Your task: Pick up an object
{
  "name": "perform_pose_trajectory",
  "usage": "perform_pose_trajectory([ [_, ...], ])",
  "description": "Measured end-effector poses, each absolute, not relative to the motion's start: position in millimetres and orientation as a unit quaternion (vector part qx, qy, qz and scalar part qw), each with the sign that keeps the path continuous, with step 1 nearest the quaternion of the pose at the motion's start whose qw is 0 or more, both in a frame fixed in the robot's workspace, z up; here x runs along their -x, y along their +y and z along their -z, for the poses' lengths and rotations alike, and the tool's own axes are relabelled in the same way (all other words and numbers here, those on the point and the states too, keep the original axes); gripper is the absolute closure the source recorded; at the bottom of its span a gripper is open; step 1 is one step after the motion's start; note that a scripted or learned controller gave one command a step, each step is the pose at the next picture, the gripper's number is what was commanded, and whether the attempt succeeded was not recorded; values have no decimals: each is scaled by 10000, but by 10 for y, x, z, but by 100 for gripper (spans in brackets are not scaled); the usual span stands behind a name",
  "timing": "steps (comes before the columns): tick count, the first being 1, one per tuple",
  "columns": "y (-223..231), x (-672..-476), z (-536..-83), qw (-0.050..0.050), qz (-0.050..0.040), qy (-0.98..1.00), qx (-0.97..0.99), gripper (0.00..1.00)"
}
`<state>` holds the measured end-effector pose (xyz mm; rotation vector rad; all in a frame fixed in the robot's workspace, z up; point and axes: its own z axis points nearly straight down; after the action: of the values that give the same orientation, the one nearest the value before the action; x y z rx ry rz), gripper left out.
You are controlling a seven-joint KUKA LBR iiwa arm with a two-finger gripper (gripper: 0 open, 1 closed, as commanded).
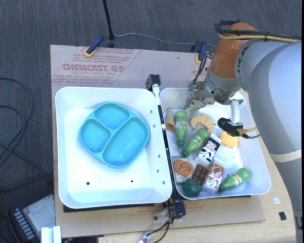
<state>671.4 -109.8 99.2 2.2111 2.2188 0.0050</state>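
Note:
The right bin holds several toy foods. Among them are a green bottle, a second green bottle, a croissant, a cone, a yellow piece, a cow-patterned carton, a pretzel, a chocolate bar and a third green bottle. My gripper hangs low over the far end of this bin, just above the croissant and the upright green bottle. I see nothing held in it.
The left bin carries a blue divided plate. A black clip sits at the far end of the wall between the bins. My grey arm covers the right bin's far right corner. Cables lie on the floor at left.

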Motion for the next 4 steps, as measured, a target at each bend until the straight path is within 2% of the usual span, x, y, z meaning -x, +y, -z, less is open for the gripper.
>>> perform_pose_trajectory([
  [1,-1050,-5954,-1709,4,3,7071,-7071,100],
  [2,-1045,-5949,-1700,-5,5,7072,-7070,0],
  [3,-1440,-5592,-878,21,-14,7072,-7070,0],
  [4,-1446,-5610,-990,52,-29,7070,-7072,100],
])
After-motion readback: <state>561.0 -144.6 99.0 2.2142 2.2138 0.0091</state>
